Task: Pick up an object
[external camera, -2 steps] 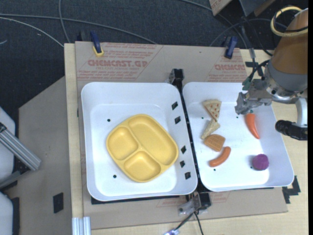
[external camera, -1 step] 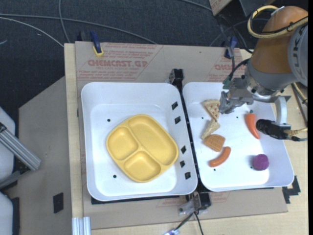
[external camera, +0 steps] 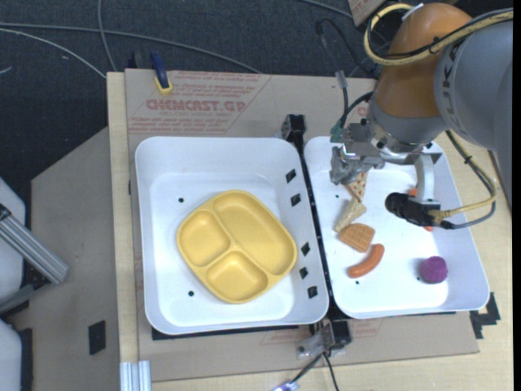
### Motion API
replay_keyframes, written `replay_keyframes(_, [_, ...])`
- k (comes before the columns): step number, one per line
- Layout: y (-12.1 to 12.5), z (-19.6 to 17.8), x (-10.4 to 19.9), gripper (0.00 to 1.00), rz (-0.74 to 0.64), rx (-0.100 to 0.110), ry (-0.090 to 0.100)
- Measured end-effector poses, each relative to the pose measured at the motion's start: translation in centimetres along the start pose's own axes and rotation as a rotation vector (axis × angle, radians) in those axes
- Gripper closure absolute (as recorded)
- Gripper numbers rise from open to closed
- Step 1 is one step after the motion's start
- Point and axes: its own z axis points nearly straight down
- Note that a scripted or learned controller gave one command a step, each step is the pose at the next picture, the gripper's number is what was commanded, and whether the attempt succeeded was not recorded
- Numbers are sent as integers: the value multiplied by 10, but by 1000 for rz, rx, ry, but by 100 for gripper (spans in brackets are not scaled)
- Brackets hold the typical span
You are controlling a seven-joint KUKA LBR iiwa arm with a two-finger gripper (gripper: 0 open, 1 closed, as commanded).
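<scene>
So on the left, the white bin (external camera: pixel 155 243) is holding a yellow divided plate (external camera: pixel 236 245), three compartments, lying flat and turned at an angle. It's sitting roughly mid-bin, well apart from the arm.

Moving right across the black divider, the other white bin (external camera: pixel 464 292) is where the small stuff is sitting. Near its left side there's a pale tan wedge (external camera: pixel 350 213), looking like a cracker or a bit of bread, and just below it, touching or nearly so, an orange-brown waffle-looking piece (external camera: pixel 356 237). Below that a little orange-red sausage (external camera: pixel 365 261) is lying at a slant. Further right a purple lumpy thing (external camera: pixel 433 270) is sitting near the bin's right side, well apart from the rest.

The hand (external camera: pixel 352 173) is hanging over the upper left part of that right bin. A speckled tan triangular piece (external camera: pixel 357 188) is poking out right under it, just above the pale wedge. Is it actually pinched? Honestly can't tell, and I can't tell if the hand is open or closed either, it's all a metal jumble from this angle. The desk (external camera: pixel 212 104) underneath is looking like plain brown board with red print.
</scene>
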Motion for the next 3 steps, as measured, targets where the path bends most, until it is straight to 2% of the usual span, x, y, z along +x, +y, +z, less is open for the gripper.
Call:
replay_keyframes(2, [40, 7, 92, 100, 1, -1, 1])
replay_keyframes(3, [40, 7, 89, 0, 4, 1, -1])
